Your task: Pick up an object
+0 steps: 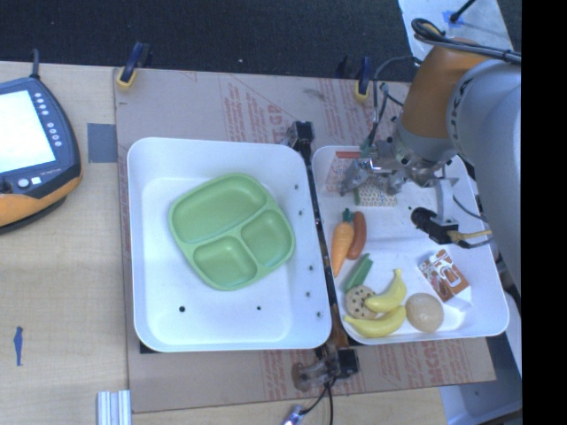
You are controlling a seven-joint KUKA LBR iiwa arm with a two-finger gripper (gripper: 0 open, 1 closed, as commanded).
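Camera view: jaws (pixel 370 181) low in right bin (pixel 483 321) far end; carrot (pixel 341 246) nearby

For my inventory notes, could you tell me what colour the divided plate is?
Light green; the divided plate shows clearly in the camera view.

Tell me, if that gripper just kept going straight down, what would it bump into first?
Probably the speckled pad at the back of the right bin: the gripper hangs just above it, pointing down. Depth is hard to judge from this slanted view, so it might meet bare bin floor beside the pad. The carrot lies nearer the camera.
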